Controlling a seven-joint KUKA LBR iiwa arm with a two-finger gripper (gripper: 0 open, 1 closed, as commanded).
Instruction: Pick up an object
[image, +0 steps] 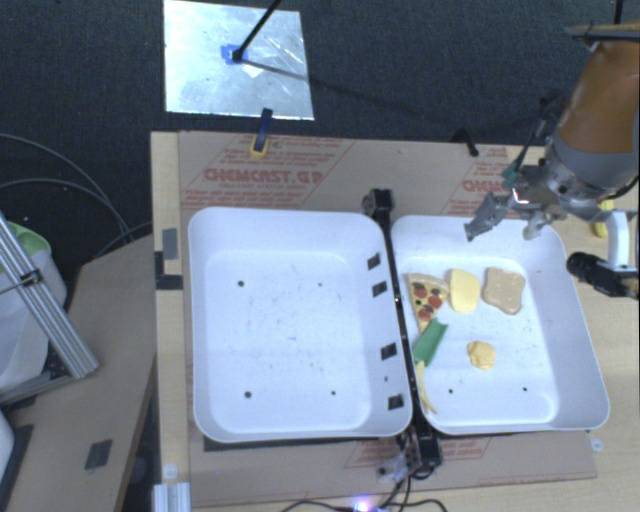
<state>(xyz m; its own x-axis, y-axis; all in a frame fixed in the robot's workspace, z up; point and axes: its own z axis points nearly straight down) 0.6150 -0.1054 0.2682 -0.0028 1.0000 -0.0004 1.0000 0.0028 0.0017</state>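
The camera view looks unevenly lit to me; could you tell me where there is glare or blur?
In the camera view, the foil-like sheet beyond the bench glares brightly; the white bins are evenly lit with soft shadows; the gripper above the right bin looks slightly blurred; the pizza slice and bread slice are soft but recognisable.

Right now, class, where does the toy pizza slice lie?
The pizza slice lies in the right bin, near its left wall, just left of the pale yellow piece and directly above the green piece.
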